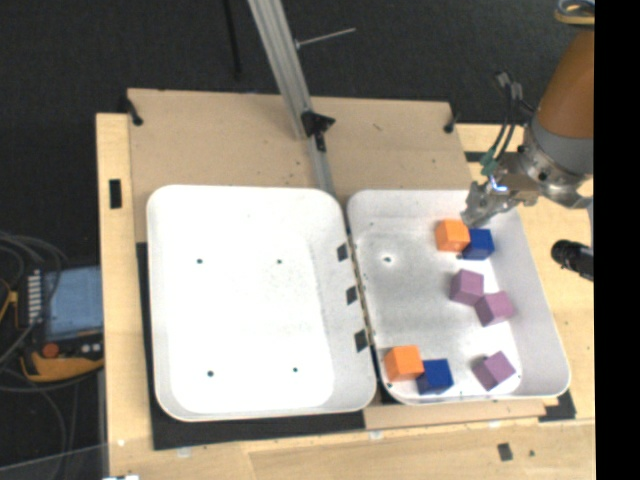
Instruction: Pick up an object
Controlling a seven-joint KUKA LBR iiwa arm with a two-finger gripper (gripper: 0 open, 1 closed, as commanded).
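Note:
My gripper (484, 208) hangs over the far right part of the right bin (400, 298), just above and behind an orange block (452, 235) and a blue block (479, 244) that touch each other. Nothing shows between its tips. Two purple blocks (467, 287) (494, 308) lie near the bin's right side. At the front of the bin sit another orange block (404, 361), a blue block (435, 376) against it, and a third purple block (493, 370).
The left bin (245, 298) is beside the right one, joined by dark clips at the divide. A slanted metal pole (290, 78) rises behind the bins. Cables and a blue device (70, 303) lie off the bench at left.

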